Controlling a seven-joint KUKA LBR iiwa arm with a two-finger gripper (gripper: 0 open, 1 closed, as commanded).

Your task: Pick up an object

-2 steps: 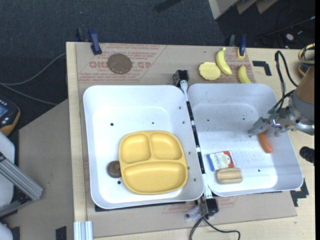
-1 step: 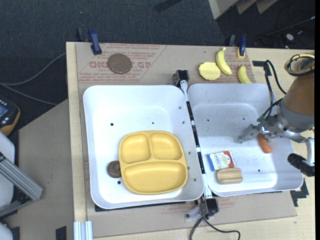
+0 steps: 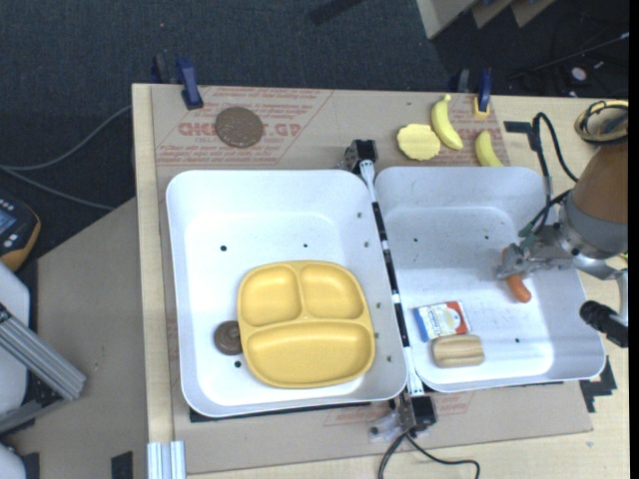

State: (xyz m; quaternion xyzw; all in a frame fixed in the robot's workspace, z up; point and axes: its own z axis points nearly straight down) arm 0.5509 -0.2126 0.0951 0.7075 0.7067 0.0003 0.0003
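2 glossy white bins [image 3: 200, 267], moulded yellow 3-part tray [image 3: 303, 322] left; metal pincer [image 3: 517, 264], grip unclear, above small orange carrot [image 3: 519, 288]

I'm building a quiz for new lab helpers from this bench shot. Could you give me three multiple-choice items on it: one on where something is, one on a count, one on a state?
1. Where does the yellow divided tray lie?
A. in the left bin
B. in the right bin
C. on the board behind the bins

2. How many compartments does that tray have?
A. two
B. three
C. five

3. How does the small orange carrot-like piece stand to the tool?
A. lifted clear above the bin
B. lying on the floor of the right bin, just below the tool
C. resting on the yellow tray

Answers:
1 A: the tray sits on the floor of the left bin, beside a brown disc.
2 B: two small sections at the back, one long section in front.
3 B: the piece rests on the white floor under the tool's tip.
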